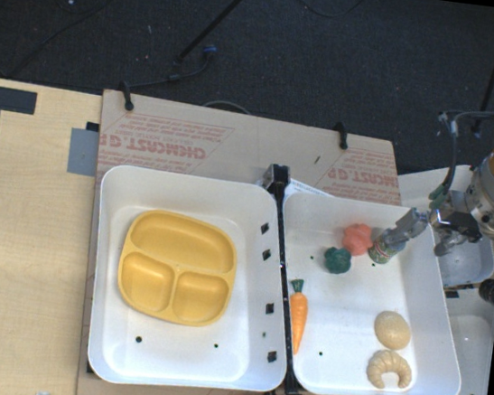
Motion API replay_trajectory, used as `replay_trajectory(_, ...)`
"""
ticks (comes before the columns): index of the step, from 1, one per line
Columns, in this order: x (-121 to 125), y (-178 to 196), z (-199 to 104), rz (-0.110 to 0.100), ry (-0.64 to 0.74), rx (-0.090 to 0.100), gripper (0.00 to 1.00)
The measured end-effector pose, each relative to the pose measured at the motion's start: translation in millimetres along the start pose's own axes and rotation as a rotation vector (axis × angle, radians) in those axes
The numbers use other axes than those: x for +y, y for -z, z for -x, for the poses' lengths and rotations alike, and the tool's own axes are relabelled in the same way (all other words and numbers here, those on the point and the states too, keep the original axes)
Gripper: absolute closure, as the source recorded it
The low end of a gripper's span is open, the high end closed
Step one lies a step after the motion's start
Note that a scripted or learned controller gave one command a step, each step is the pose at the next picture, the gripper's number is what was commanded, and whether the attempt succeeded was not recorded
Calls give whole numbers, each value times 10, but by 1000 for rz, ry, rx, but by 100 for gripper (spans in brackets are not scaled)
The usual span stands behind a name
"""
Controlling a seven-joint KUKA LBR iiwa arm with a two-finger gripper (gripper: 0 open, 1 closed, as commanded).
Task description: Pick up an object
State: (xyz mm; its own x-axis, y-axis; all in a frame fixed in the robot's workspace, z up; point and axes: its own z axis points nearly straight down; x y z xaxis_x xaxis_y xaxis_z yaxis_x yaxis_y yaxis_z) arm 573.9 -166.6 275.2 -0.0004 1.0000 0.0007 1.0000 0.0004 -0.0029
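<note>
In the right bin [443, 357] lie a pink-red round object [357, 238], a dark green lump [337, 260], an orange carrot [296, 321], a pale bread roll [392, 329] and a croissant [390, 369]. My gripper [383, 251] reaches in from the right, slanting down to the bin floor. Its tip stands just right of the pink-red object, close to it or touching it. Nothing is seen lifted off the bin floor.
The left bin [104, 309] holds a yellow compartment plate [178, 266]. A black divider [277, 278] runs between the bins. The carrot lies right beside that divider. Cardboard [191, 139] lies under both bins, with wooden bench to the left.
</note>
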Motion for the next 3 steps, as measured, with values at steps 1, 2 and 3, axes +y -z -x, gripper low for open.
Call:
replay_trajectory(1, 18, -565, -99, -5, 0, 2, 0)
replay_trajectory(2, 39, -1207, -120, -6, 0, 2, 0)
replay_trajectory(3, 108, -1812, -131, -4, 0, 1, 0)
